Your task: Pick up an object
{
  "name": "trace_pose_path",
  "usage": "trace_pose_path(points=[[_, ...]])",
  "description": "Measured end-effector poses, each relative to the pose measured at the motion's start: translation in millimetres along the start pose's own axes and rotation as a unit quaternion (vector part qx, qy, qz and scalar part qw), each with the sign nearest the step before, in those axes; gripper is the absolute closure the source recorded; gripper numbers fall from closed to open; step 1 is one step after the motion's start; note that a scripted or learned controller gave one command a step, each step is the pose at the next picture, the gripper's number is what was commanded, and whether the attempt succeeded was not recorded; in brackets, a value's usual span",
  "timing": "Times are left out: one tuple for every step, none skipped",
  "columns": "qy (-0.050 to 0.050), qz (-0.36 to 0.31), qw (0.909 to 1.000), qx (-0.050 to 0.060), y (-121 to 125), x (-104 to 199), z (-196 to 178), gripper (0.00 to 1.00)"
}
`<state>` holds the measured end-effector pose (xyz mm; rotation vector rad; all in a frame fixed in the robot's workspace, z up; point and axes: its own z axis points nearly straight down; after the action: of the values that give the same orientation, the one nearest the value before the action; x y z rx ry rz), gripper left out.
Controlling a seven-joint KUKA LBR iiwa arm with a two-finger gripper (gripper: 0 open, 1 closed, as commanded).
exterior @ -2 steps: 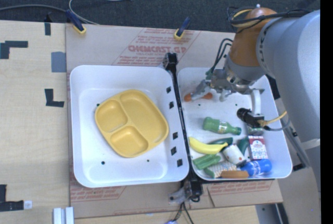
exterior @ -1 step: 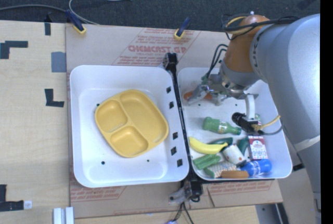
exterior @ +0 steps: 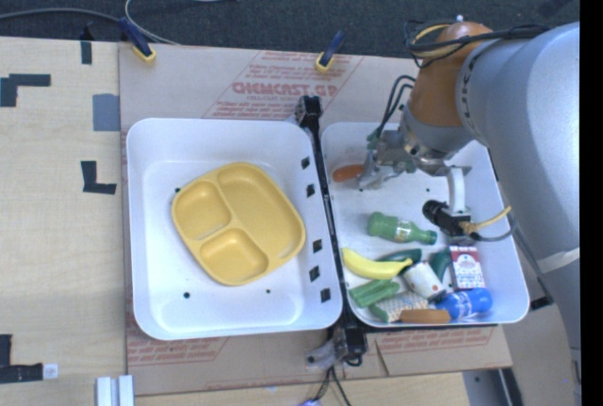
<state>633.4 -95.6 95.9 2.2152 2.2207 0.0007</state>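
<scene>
My gripper (exterior: 369, 176) hangs low over the upper left part of the right bin (exterior: 471, 170), its metal fingers pointing down and left. Right beside the fingertips, against the bin's left wall, lies a small orange object (exterior: 346, 173). Further down the bin lie a green bottle (exterior: 399, 229), a yellow banana (exterior: 375, 264), a green pepper-like item (exterior: 377, 291), a white cup-like piece (exterior: 422, 280), a red-and-white carton (exterior: 465, 266), a blue bottle (exterior: 468, 302) and an orange carrot-like stick (exterior: 422, 316). Nothing shows between the fingers.
The left bin (exterior: 151, 206) holds a yellow divided tray (exterior: 237, 221). A black divider clamp (exterior: 308, 109) sits between the bins. The grey arm with its orange band (exterior: 443, 84) fills the right side. Cables and yellow clips lie behind the bins.
</scene>
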Motion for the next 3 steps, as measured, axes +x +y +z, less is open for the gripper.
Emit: trace_pose_path(points=[[0.0, 0.0, 1.0, 0.0, 0.0, 0.0, 0.0, 0.0], [0.001, -0.001, 1.0, 0.0, 0.0, 0.8, -9.2, 1.0], [0.001, -0.001, 1.0, 0.0, -0.1, 0.8, -9.1, 0.0]])
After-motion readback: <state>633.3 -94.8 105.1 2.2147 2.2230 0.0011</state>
